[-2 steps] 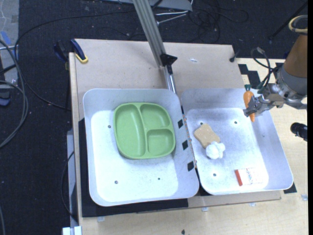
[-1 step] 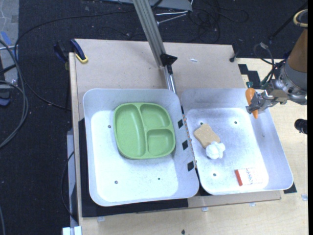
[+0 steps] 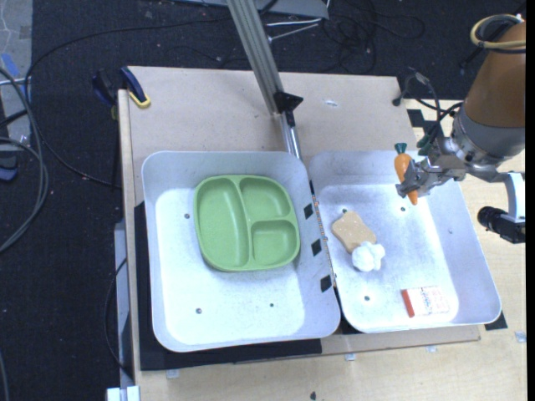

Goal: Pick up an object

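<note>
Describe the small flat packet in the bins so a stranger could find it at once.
Start at the right bin, the one without the green divided plate. Go to its near right corner, where the small flat packet lies alone. It is a white rectangle with a red end, unlike the tan block and white lump touching each other at mid-bin.

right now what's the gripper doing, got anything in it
Gripper: shut on the toy carrot, held above the far side of the right bin.
</note>
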`<state>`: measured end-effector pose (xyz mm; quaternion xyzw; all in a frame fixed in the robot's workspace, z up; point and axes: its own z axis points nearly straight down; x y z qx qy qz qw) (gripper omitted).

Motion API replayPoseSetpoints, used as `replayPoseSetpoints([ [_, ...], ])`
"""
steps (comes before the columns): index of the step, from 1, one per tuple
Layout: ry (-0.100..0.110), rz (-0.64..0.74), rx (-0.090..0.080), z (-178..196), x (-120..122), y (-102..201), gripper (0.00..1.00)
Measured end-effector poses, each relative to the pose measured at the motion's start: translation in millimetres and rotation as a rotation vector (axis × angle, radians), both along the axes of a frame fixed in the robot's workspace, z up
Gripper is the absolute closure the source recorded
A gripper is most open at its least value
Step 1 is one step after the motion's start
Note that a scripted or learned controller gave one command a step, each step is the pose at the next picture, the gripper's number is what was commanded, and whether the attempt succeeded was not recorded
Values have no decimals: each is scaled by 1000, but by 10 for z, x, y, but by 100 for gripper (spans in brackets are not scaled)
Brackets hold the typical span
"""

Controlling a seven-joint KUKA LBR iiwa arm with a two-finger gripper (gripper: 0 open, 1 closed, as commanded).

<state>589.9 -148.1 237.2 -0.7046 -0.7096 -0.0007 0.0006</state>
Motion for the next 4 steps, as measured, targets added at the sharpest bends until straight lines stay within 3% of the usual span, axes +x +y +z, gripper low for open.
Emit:
replayPoseSetpoints([
  [2, 3, 0, 0, -184, -131, 1039, 100],
  [4, -1, 2, 0, -71, -225, 2201, 100],
])
